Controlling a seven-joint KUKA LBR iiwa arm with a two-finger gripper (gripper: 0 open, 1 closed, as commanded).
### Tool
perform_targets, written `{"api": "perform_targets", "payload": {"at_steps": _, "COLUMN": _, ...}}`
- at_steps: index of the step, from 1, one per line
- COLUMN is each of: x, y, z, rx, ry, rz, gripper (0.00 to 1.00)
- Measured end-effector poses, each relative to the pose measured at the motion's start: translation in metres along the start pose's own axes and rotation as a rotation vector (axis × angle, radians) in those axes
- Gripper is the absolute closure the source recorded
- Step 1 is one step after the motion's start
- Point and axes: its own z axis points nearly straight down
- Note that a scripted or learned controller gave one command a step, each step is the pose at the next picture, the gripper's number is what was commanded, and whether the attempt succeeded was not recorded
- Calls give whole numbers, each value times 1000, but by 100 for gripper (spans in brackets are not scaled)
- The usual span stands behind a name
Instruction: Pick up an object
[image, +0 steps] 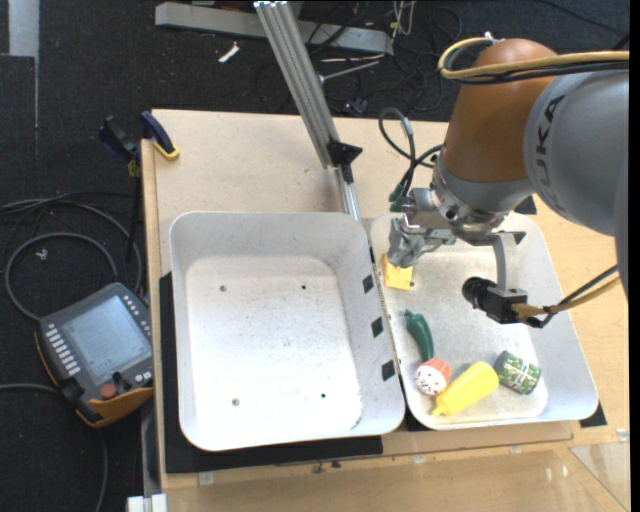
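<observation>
In the right bin (560, 300), a small yellow block (399, 277) lies near the far left corner. My gripper (408, 252) hangs directly over it, its tip at the block's upper edge; whether it touches the block cannot be made out. Nearer the front of the same bin lie a green curved piece (418, 329), a white and red round toy (432, 377), a yellow cylinder (466, 388) and a small green can (518, 372).
The left bin (200, 240) stands beside the right one, their rims meeting just left of the yellow block. A slanted metal pole (305, 90) rises behind the bins. A black part on a cable (495, 298) hangs from the arm over the right bin.
</observation>
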Motion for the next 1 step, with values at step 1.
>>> {"api": "perform_targets", "payload": {"at_steps": 1, "x": 50, "y": -31, "z": 0, "rx": 0, "ry": 0, "rz": 0, "gripper": 100}}
